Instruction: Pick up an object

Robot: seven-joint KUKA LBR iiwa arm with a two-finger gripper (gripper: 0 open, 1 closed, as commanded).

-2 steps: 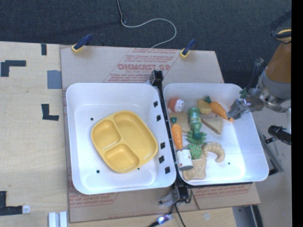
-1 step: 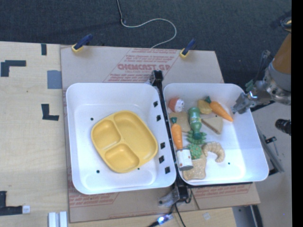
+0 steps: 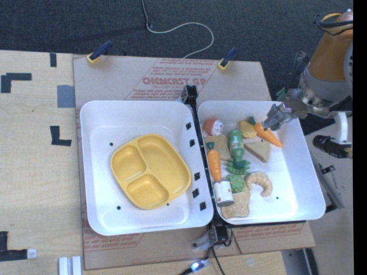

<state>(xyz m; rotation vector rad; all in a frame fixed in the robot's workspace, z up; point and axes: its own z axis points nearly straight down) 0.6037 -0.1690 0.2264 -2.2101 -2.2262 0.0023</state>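
Cracker [image 3: 236, 204] at the near edge of the right bin [image 3: 298, 206], pale and speckled; can [image 3: 223, 192] touching it, on its side, white with a red band; croissant [image 3: 260, 182] just beside, tan and curved; green toy [image 3: 237, 167] between can and bottle; long carrot [image 3: 214, 165] by the bin's left wall; green bottle [image 3: 235, 142] mid-bin; sandwich wedge [image 3: 258, 150] to its right; red-and-white ball [image 3: 213, 126] at the far left corner; yellow piece [image 3: 248, 129] beside a second carrot [image 3: 268, 134] at the far right; gripper [image 3: 272, 121] low over that carrot's top end, reaching in from the right; whether the fingers are spread or pinching cannot be told; carrot's tip lies on the bin floor. Left bin [image 3: 94, 171]: yellow divided plate [image 3: 150, 171], three compartments. Both bins on cardboard [image 3: 166, 82] on the table [image 3: 34, 153].
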